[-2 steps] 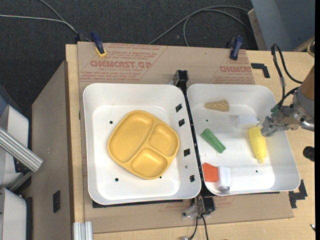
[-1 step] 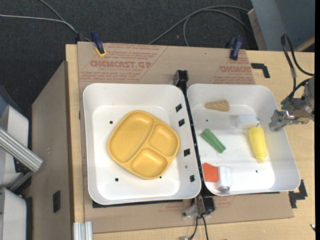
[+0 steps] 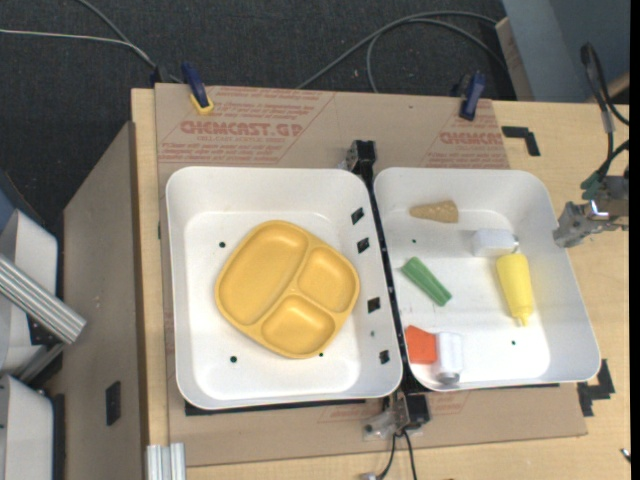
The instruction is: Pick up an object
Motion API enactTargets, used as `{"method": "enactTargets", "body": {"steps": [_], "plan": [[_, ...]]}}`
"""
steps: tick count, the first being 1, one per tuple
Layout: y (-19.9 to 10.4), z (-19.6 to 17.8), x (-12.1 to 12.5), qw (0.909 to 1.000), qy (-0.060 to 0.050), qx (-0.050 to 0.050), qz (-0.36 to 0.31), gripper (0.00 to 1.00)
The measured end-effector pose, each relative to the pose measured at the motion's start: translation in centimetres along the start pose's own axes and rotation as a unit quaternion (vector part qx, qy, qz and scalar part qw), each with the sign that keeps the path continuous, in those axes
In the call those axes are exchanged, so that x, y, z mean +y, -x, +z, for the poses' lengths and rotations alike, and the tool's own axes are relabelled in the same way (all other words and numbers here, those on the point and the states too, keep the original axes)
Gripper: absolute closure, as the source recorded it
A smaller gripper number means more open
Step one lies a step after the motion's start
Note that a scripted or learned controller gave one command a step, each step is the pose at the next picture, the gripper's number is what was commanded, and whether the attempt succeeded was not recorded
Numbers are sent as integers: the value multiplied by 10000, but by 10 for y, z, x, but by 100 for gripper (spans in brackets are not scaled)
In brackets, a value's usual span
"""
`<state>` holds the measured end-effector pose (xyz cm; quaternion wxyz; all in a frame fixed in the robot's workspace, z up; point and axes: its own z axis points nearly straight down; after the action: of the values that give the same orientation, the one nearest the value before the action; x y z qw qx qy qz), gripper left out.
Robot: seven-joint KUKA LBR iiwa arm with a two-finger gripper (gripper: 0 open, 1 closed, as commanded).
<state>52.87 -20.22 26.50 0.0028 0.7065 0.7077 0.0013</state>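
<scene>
I see the gripper (image 3: 578, 220) parked at the far right edge of the right bin (image 3: 560, 298), just outside its rim, and from this slant I cannot tell what state it is in, nor whether it carries anything; nothing shows on it from here. The candidates all lie in that right bin: a yellow bottle (image 3: 516, 283) lying on its side nearest the arm, a green block (image 3: 426, 280) near the middle, a tan piece (image 3: 434, 211) toward the back wall, a small white piece (image 3: 492, 240) just behind the bottle's cap, and an orange and white object (image 3: 434, 349) pressed into the front left corner; the left bin (image 3: 190, 298) holds a yellow divided tray (image 3: 288, 288), well apart from the arm. My worries from here: the bottle is round and could roll away under a descent that lands off its axis; the white piece is hard to tell from the bin floor, so a grasp aimed there may close on nothing; the orange and white object sits so close to the wall that a finger could strike the rim; the tray looks too broad for a plain pinch.
</scene>
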Motion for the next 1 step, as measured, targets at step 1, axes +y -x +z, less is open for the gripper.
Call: {"method": "enactTargets", "body": {"steps": [1], "plan": [[-61,5,1,10000,-38,22,-17,100]]}}
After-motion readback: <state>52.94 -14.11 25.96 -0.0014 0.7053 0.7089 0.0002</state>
